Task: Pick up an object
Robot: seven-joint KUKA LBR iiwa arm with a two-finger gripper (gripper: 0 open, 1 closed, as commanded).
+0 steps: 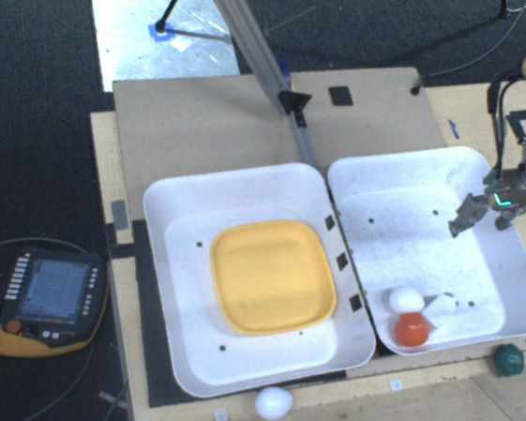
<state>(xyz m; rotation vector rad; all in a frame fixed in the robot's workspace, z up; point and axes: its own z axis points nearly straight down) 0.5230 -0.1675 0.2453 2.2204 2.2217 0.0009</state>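
Two shallow white bins sit side by side on the surface (365,108). The left bin (179,261) carries a square yellow plate (272,275) lying flat near its middle. In the right bin (406,226), three small things crowd the near edge: a white ball (406,300), a red ball (412,330) touching it from the near side, and a small white piece (442,306) just beside both on the right. The gripper (475,212) hangs over the right side of that bin, near its right wall and well apart from the cluster; whether the jaws are open or closed cannot be told from this angle, and nothing is seen between them. Outside the bins, a white egg-shaped object (273,402) lies on the surface below the left bin, and a dark green ball (508,359) rests near the right bin's near corner. A handheld control pendant (46,306) lies on the dark floor at far left.
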